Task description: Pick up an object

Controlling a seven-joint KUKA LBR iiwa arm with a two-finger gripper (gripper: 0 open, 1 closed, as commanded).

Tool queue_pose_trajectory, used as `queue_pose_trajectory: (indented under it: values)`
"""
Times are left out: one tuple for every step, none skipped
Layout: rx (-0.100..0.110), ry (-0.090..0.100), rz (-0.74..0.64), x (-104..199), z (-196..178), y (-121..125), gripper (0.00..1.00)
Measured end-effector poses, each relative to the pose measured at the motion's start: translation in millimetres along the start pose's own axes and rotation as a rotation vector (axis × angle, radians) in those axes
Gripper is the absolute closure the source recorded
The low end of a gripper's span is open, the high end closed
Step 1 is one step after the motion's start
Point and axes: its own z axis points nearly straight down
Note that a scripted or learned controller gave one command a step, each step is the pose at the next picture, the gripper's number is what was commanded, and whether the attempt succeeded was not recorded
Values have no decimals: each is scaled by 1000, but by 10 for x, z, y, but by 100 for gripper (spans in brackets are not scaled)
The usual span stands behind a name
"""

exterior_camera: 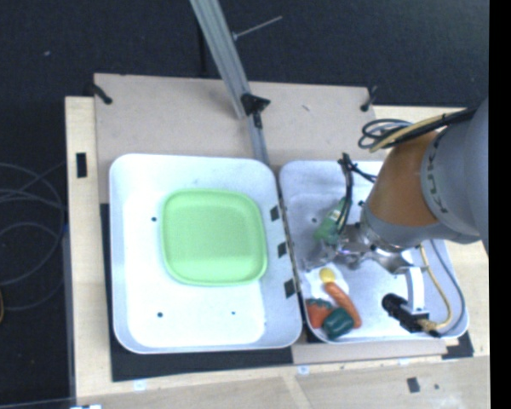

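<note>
Camera view: left bin (136,228) holds a green plate (213,237).

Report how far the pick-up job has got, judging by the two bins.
Done: the grey arm with the orange band has reached into the right white bin. In hand: its end effector is low, just above the small yellow piece, orange carrot-shaped toy and green toy. Left: nothing looks lifted; the green square plate lies in the left bin.

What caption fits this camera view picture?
Robot arm reaches into the right bin above small toys; a green plate lies in the left bin.
</note>
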Motion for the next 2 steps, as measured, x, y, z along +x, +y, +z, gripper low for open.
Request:
queue_pose_trajectory:
  values:
    - [-4,1,1,1,-119,13,100]
    - [-6,0,-1,-10,-747,57,100]
